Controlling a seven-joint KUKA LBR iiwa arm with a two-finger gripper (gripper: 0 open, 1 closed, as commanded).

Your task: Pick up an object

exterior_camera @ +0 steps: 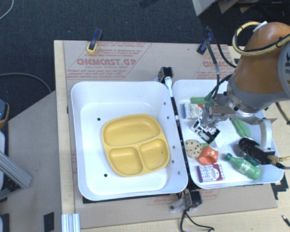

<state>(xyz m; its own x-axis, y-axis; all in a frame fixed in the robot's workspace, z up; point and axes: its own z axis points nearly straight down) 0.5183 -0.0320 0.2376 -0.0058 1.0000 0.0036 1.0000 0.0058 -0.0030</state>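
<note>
A cardboard-covered counter point(111, 62) seen from above holds two shallow white bins side by side. The left bin point(84, 129) contains a yellow divided plate point(134, 144) with three compartments, lying flat near its middle. The right bin point(185, 87) holds a scatter of small things. The grey arm with its orange band point(261, 62) reaches in from the right and hangs over the upper middle of this bin. Its gripper point(209, 125) points down just above, or touching, a small black-and-white item point(203, 131); the view does not show which. It also does not show how far the gripper is open or whether it holds anything. Near it lie a small carton with a blue label point(191, 111), a round speckled cookie point(193, 148), an orange piece point(209, 154), a red and white packet point(210, 172), a green bottle point(243, 166) on its side and a long green piece point(241, 128).
</note>
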